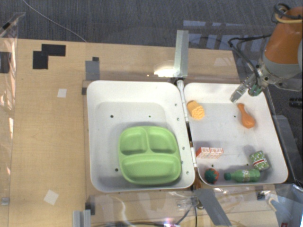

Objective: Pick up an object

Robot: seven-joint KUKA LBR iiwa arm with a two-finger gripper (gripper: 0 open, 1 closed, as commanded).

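Camera view, looking down at a slant on a pale wooden surface bearing two shallow white bins side by side. The left bin holds a green plastic divided tray. The right bin holds a yellow ridged toy, an orange drumstick-shaped toy, a small red-and-white carton, a green patterned can, a green bottle lying flat and a red-and-green ball. The grey pincer hangs above the right bin's far right corner, near the drumstick toy, pinching nothing; whether it is spread cannot be told.
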